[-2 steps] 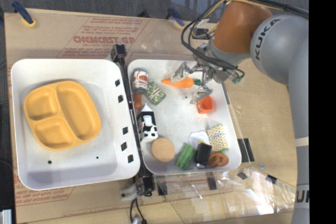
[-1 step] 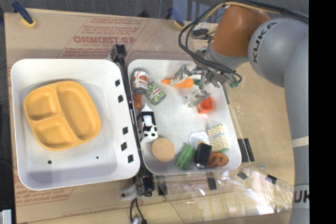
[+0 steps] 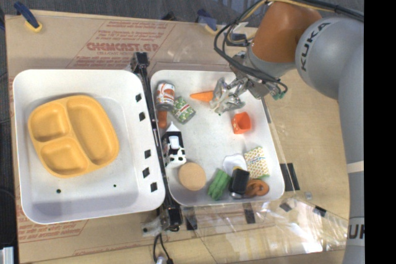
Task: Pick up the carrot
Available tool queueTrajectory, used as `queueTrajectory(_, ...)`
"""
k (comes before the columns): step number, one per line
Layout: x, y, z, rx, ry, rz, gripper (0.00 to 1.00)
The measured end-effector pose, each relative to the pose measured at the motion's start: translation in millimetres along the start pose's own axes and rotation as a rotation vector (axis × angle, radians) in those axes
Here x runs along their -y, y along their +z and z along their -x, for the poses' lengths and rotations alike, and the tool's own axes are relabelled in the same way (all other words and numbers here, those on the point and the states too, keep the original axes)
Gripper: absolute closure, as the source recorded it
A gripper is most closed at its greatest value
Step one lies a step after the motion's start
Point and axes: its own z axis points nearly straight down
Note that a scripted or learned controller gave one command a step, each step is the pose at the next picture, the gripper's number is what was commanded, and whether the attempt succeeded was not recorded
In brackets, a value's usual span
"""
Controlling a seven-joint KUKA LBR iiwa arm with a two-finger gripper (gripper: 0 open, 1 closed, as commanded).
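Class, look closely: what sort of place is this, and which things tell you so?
Probably a robotics lab bench: a KUKA arm lowers its tool by a toy carrot in a white bin, beside a yellow divided tray.

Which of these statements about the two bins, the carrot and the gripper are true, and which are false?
1. The carrot lies in the right bin. True.
2. The yellow divided plate shares that bin. False: it sits in the left bin.
3. The gripper is beside the carrot. True.
4. The carrot lies in the bin's near corner. False: it lies near the far edge.
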Motion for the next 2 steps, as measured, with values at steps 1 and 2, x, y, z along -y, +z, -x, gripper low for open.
queueTrajectory(1, 0, 1, 0, -0.001, 0.0, 0.001, 0.0)
queueTrajectory(2, -8, 14, 1, -0.006, 0.041, 0.004, 0.0)
